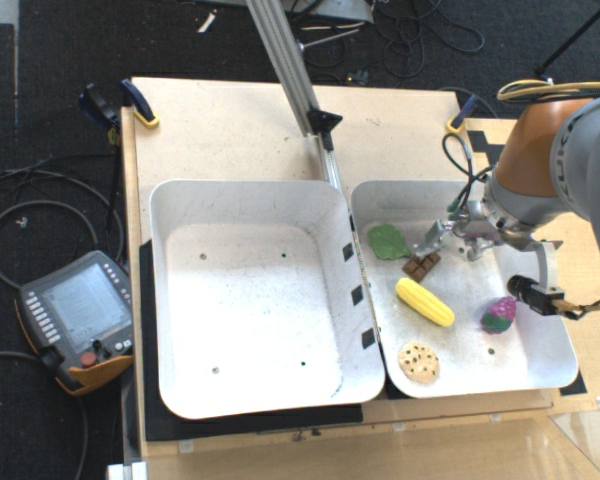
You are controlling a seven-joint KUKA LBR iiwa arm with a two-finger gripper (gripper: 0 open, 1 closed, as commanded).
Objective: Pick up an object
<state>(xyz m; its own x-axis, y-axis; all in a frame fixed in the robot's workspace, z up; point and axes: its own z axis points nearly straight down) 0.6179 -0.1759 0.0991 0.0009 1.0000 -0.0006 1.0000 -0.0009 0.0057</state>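
Two bins: shallow white trays sit side by side on a pale wooden bench [230, 128], seen from above at a slant.
Left bin [170, 218]: the larger-looking tray, with only small dark specks on its floor.
Right bin [550, 358]: holds five small items spread across its floor.
Arm [555, 158]: grey with an orange band, reaching in from the right side and bending down over the right bin's far half.
Metal rail [280, 53]: a silver bar slanting from the top of the scene down to the gap between the bins.
Control pad [75, 313]: a grey handheld screen with an orange base, lying on the dark floor left of the bench.
Gripper [450, 233]: hangs low over the right bin, near its middle; whether its fingers are spread or closed cannot be told from this angle, and nothing is visibly caught between them.
Banana [425, 301]: yellow, lying diagonally near the bin's centre.
Green leaf [387, 241]: flat, near the bin's left wall, just left of the gripper.
Cookie [418, 362]: round and tan with dark dots, near the front edge.
Purple fruit [498, 314]: small, with green on it, toward the right.
Brown block [421, 264]: small and dark, just below the gripper, between leaf and banana.
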